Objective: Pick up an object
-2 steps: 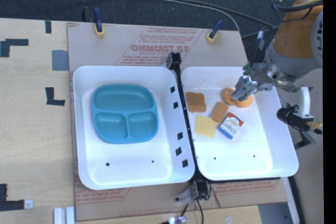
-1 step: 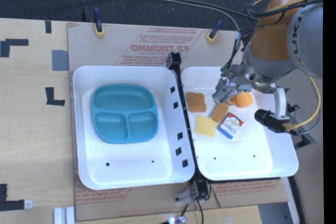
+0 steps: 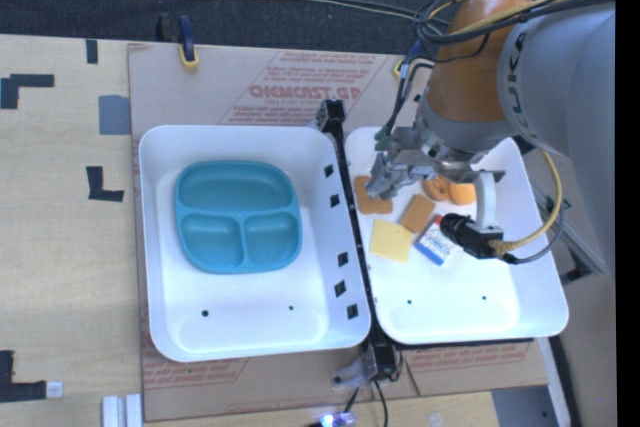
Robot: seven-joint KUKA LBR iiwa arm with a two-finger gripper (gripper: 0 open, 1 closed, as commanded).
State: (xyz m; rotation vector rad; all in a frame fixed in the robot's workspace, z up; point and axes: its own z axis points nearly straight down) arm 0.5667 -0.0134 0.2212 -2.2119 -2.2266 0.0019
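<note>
The pincer (image 3: 383, 177) hung low over the right bin (image 3: 520, 300), close to its left wall; whether it was wide or narrow could not be told. Just beside it lay a yellow block (image 3: 391, 240), a tan block (image 3: 417, 212) and a blue-labelled packet (image 3: 433, 246), with open floor toward the near rim. The left bin (image 3: 160, 295) held a teal divided plate (image 3: 238, 215). Red lettering on the cardboard sheet (image 3: 290, 85) read roughly "CHEMCAST GP".
</note>
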